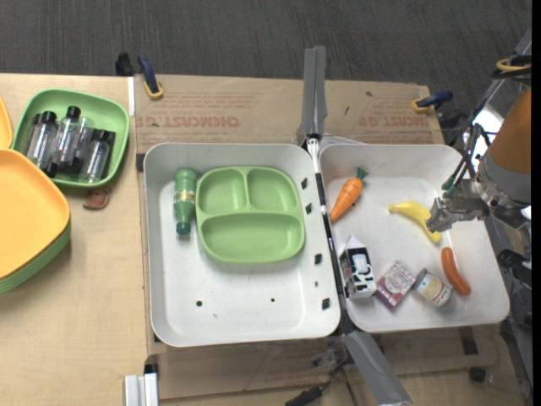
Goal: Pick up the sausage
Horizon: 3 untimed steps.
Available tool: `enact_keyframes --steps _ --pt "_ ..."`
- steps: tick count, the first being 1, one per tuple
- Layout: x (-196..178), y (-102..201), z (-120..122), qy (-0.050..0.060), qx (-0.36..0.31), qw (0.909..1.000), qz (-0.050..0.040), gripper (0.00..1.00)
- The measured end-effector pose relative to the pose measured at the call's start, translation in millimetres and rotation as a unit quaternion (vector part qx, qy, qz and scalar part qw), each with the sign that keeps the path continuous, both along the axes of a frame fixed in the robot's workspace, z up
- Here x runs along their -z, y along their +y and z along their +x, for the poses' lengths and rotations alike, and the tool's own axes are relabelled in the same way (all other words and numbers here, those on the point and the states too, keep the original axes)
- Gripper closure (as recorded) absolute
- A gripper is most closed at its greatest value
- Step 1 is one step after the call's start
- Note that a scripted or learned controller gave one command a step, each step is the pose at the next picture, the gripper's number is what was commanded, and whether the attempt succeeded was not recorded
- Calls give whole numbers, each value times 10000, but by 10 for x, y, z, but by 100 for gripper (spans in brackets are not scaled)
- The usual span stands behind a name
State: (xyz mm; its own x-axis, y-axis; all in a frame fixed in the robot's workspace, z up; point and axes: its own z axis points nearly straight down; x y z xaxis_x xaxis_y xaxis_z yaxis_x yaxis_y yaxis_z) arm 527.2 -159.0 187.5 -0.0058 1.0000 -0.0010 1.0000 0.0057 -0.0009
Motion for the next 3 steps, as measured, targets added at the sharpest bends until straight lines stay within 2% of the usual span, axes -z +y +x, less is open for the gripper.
enact_keyframes --steps 1,2,3 --pt "789 -638 -156 2 1193 9929 2 100" --pt "971 -383 -494 15 1144 9934 7 100" --pt "963 -520 -503 3 1066 9943 4 100"
